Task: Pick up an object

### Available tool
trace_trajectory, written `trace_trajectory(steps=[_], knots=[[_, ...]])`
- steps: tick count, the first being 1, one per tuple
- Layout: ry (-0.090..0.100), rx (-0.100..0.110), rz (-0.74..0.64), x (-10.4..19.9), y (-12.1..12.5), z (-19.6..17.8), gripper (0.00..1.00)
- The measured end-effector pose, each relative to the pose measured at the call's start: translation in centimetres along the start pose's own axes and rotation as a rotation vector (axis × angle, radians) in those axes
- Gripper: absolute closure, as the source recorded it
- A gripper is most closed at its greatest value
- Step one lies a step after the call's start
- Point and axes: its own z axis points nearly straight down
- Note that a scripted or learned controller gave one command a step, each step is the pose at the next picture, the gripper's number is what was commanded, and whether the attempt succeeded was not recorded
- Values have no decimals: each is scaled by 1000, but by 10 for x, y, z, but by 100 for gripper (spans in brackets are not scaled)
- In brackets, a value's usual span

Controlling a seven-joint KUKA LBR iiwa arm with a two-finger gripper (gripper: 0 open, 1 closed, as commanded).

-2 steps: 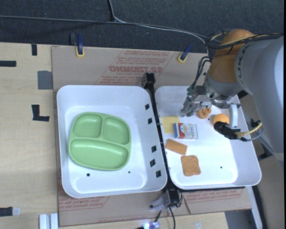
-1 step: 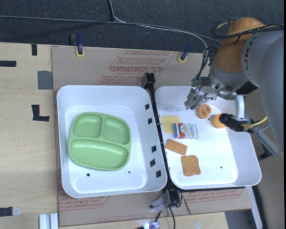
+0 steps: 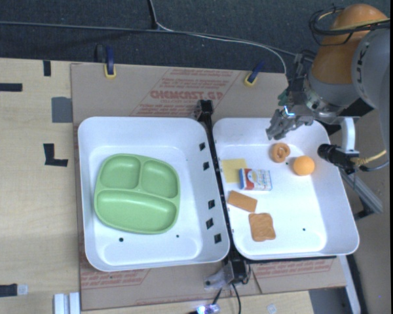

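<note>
Gripper (image 3: pixel 278 131) above right bin's (image 3: pixel 334 237) far edge, near doughnut (image 3: pixel 280 152); I cannot tell its opening, nothing visibly held. Risk, in my judgement: descending here, it nudges the doughnut or orange ball (image 3: pixel 304 166) aside. Count: one yellow slice (image 3: pixel 232 169), one carton (image 3: pixel 257 179), two toast pieces (image 3: pixel 242 201) (image 3: pixel 262 227); left bin (image 3: pixel 144 126), one green tray (image 3: pixel 137 193).

Desk (image 3: pixel 26 195): light wood, black marks at left. Cardboard sheet (image 3: pixel 177 90) lies centre, clamped at its upper edge. On the sheet, two white bins, left (image 3: pixel 98 131) and right (image 3: pixel 334 231), touching.
</note>
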Motion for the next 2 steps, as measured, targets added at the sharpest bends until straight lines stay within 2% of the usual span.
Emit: trace_trajectory(steps=[1,2], knots=[[1,1,-1,1,1,-29,100],[3,4,-5,58,-15,-35,100]])
